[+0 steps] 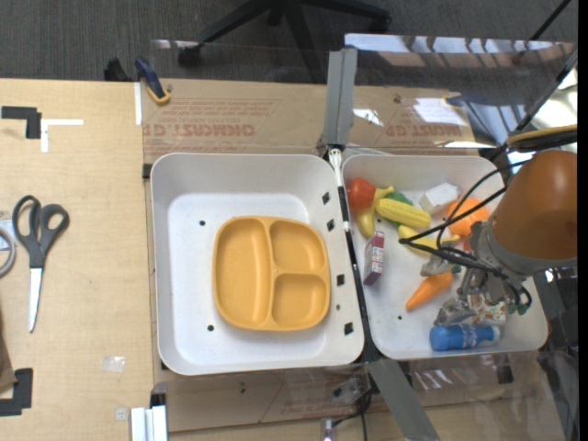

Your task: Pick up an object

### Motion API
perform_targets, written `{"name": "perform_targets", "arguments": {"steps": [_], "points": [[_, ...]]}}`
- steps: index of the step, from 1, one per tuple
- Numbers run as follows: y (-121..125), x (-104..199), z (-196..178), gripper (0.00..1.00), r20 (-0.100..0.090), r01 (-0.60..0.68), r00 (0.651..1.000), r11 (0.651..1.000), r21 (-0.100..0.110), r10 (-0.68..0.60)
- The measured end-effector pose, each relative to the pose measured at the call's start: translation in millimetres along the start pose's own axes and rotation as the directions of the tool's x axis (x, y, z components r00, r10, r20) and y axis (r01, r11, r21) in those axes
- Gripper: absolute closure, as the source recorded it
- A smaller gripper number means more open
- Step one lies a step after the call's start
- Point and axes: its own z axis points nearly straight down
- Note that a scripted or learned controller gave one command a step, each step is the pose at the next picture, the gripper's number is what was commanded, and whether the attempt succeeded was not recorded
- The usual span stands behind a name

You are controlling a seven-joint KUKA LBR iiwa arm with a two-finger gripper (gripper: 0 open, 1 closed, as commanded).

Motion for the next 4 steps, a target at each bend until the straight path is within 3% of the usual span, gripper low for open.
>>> {"name": "perform_targets", "arguments": {"steps": [1,2,3,4], "points": [[10.8,-17.6,8.1,0.00,-0.034,-0.105,0.994,0.994,-0.004,0.105],[18.7,-4.3,5.1,0.00,-0.023,-0.246,0.969,0.969,0.000,0.246],[30.7,-15.8,8.4,0.00,-0.035,-0.278,0.960,0.961,0.002,0.278],[30.5,-17.5,-1.1,1.00,-0.032,-0.275,0.961,0.962,0.003,0.275]]}}
